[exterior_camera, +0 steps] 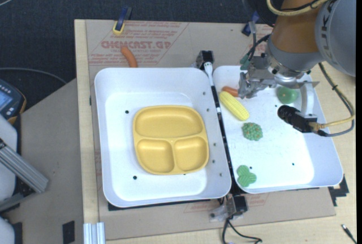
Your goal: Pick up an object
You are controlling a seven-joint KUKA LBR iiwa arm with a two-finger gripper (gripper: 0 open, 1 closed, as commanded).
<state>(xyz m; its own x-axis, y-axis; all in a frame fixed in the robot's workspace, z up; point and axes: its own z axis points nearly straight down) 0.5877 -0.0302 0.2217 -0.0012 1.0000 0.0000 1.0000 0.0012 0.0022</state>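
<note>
Left bin (113,124) carries a yellow divided tray (169,139). Right bin (317,175): yellow corn cob (233,106) by the divider, green broccoli piece (252,131) just beyond. End effector (247,89) hovers above the corn's far end; grip state, cannot tell.

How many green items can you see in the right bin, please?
3. One green item lies mid-bin, below the corn; one sits near the bin's front left corner; one is partly covered by the arm. More may be hidden under it.
</note>
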